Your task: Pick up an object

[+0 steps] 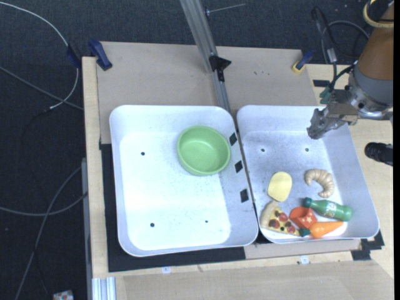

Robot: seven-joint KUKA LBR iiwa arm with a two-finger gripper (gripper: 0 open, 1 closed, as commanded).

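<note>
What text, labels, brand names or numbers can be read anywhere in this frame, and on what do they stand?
None can be read.
The green bottle has a light band near its neck that may be a label, too small and blurred to read.
The green bowl, the bins and the gripper show no print.

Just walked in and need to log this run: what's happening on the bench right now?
The arm's gripper hangs over the far part of the right bin, holding nothing visible. Toy food lies at that bin's near end: a croissant, green bottle, carrot and pizza slice. A green bowl sits in the left bin.
</note>
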